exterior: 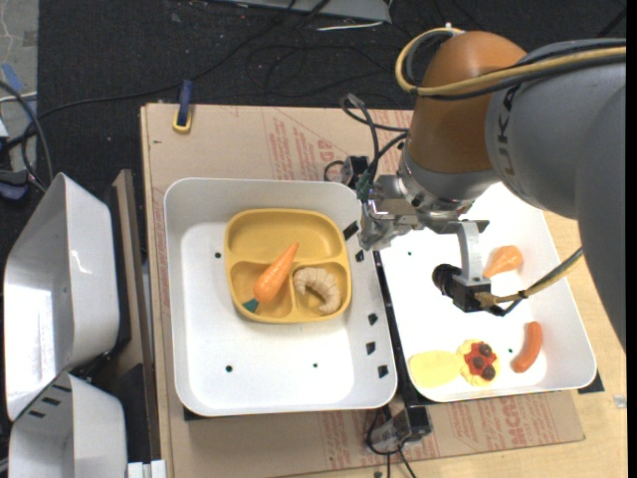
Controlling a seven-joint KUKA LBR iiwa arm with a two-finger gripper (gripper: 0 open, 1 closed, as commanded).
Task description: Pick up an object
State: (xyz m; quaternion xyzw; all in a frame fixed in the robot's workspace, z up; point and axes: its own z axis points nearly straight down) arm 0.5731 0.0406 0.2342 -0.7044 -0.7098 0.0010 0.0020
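Nothing appears lifted yet: the gripper [373, 225] hangs just right of the yellow plate [284, 232], its grip impossible to judge, while the carrot [276, 273] lies on that plate, so the whole pick remains.

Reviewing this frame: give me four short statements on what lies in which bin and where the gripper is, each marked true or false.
1. The yellow plate sits in the view's left bin. True.
2. The carrot lies in the right bin. False: it lies on the yellow plate, beside a pale curled piece.
3. A sausage lies near the right bin's right side. True.
4. The gripper hangs over the sausage. False: it is up where the two bins meet, just right of the yellow plate and well away from the sausage.
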